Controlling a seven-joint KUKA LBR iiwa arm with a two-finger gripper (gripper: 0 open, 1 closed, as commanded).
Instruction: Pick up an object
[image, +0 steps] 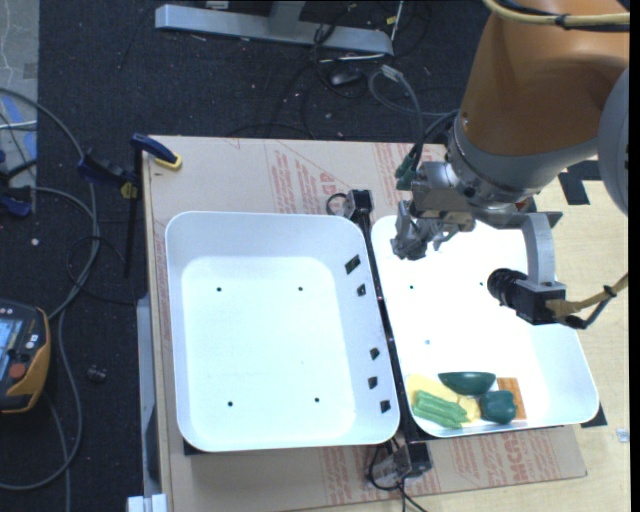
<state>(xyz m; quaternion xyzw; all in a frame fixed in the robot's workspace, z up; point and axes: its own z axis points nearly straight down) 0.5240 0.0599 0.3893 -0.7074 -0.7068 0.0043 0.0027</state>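
Item 1, arm (540, 90): I see a bulky cylinder with a glossy orange band over a smooth grey collar, reaching in from the right above the far end of the right bin.

Item 2, gripper (412, 245): a cluster of dull grey metal parts hanging over the far left corner of the right bin, close to the divide between the bins. From my feed I cannot tell how it is set, and I see nothing held in it.

Item 3, black cylindrical module (515, 292): matte, mounted on a grey bracket off the wrist, hanging over the middle of the right bin.

Item 4, right bin (570, 345): shallow, white, smooth plastic with rounded corners. All loose objects sit bunched at its near edge, well apart from the gripper:
- dark green bowl-shaped piece (467, 381), smooth, curved;
- ridged green oblong (438, 409), lying flat just in front of the bowl;
- teal chunky block (498, 406), rounded, just right of the oblong;
- pale yellow flat piece (428, 388) under the green ones;
- orange flat rectangle (510, 386) behind the teal block.

Item 5, left bin (190, 330): the same white plastic, with small dark dots on its floor.

Item 6, bench top (260, 160): tan cardboard with red printing.

Item 7, clamp (155, 150): blue and yellow handle at the far left corner of the board.
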